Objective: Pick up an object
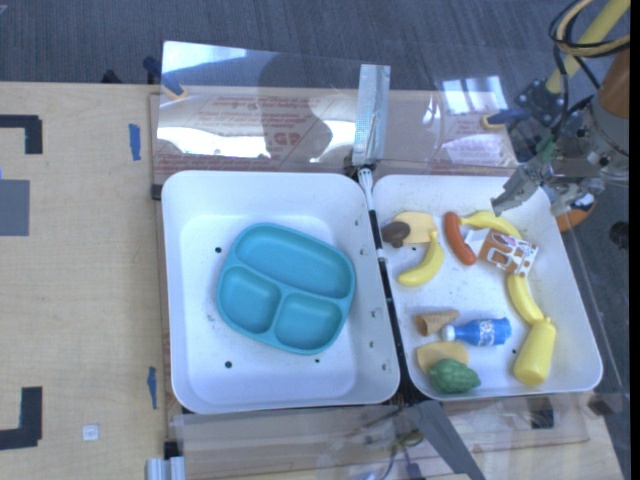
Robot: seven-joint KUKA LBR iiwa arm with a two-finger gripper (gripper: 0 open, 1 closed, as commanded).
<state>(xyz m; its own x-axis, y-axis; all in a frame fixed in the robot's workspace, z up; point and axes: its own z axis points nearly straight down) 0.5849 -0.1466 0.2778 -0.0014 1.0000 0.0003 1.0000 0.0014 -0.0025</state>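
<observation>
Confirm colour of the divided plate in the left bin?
Light blue, plain with no pattern. The divided plate sits in the left bin, seen clearly in the camera view.

teal divided plate (286, 288) in white left bin (190, 208); yellow bananas (427, 263), red sausage (460, 239), blue-labelled bottle (478, 332)

The robot arm (610, 118) is cut off by the frame's right edge, only its wrist and cabling in view. The gripper (520, 190) shows as a grey blur over the right bin's (585, 298) far corner, so how its jaws stand cannot be told. Print on the small carton (506, 254) is too fine to read.
</observation>
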